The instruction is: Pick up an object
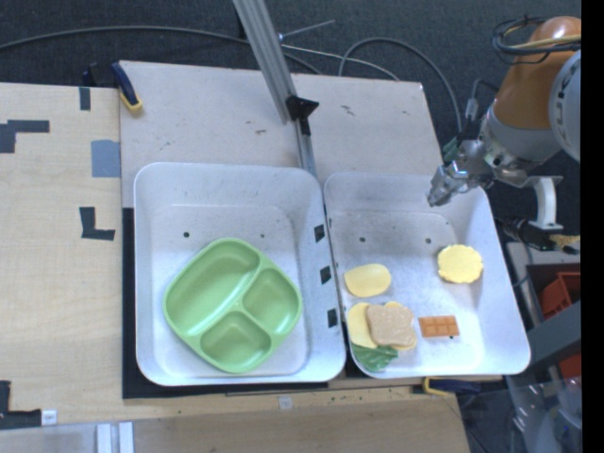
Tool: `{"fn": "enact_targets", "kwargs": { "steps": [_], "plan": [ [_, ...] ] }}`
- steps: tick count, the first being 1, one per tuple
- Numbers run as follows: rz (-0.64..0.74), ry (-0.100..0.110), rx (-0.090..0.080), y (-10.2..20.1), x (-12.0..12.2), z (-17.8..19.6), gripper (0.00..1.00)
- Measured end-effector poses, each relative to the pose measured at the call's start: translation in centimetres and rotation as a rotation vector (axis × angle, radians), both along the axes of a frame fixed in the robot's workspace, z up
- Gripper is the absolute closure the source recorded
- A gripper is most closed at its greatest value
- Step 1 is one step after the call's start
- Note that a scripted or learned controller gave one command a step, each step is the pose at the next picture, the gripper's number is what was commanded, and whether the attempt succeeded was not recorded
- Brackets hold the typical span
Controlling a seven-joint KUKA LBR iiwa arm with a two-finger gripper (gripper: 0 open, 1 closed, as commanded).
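The right bin [406,206] holds several toy foods: a round yellow piece [460,263] at its right side, a pale yellow oval [367,279] in the middle, a tan bread slice [391,326] lying on a yellow slice and a green leaf [376,356], and a small orange cracker [438,327]. My gripper [442,189] hangs over the bin's far right corner, well above and behind the round yellow piece. Nothing shows between its fingers.
The left bin [151,196] holds a green divided plate [233,304]. A grey metal pole [269,45] slants down to the gap between the bins. Cables run along the back of the bench. The arm's orange band [538,83] is at the right.
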State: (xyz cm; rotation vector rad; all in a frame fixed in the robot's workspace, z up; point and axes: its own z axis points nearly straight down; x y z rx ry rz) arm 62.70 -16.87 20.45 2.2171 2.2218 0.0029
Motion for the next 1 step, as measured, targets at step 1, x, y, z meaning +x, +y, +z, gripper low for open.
{"fn": "enact_targets", "kwargs": {
  "steps": [1],
  "plan": [
    [0.0, -0.001, 0.0, 0.17, 0.59, 4.4, 1.0]
  ]
}}
